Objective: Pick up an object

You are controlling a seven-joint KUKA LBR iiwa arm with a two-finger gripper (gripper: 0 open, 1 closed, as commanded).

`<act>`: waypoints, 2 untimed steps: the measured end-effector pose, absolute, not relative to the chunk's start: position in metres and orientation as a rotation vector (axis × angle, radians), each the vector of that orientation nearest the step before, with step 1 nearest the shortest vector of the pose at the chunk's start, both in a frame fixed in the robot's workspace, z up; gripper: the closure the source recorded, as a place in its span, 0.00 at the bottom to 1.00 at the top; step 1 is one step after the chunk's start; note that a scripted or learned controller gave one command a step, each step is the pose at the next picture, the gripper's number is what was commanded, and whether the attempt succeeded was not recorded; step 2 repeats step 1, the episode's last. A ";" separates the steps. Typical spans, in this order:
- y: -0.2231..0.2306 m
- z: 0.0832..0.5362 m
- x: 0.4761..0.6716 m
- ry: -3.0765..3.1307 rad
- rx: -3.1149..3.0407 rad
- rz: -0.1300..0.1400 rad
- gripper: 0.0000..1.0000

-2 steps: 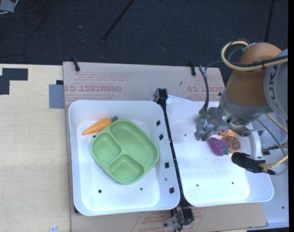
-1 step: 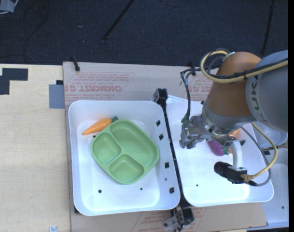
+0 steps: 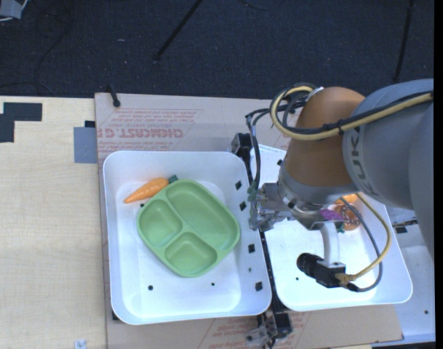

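The hand (image 3: 265, 211) hangs low over the wall between the two bins, at the edge of the right bin (image 3: 396, 289). I cannot tell if it is open or closed.

The closest thing is a small purple and orange toy (image 3: 342, 213), half tucked under the arm, in that bin.

Over the wall, the green plate (image 3: 188, 227) lies flat in the left bin (image 3: 134, 297).

Farthest is the orange carrot (image 3: 146, 189). It touches the plate's far rim, and its long side runs nearly sideways. I think the toy is the shortest reach.
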State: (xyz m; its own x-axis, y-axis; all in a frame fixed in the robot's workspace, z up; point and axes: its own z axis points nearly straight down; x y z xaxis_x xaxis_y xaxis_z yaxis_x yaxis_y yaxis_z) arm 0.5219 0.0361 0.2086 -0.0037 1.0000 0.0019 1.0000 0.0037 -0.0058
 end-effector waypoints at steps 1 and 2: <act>0.081 0.207 0.505 -2.221 -2.213 0.005 1.00; 0.081 0.207 0.505 -2.221 -2.213 0.005 1.00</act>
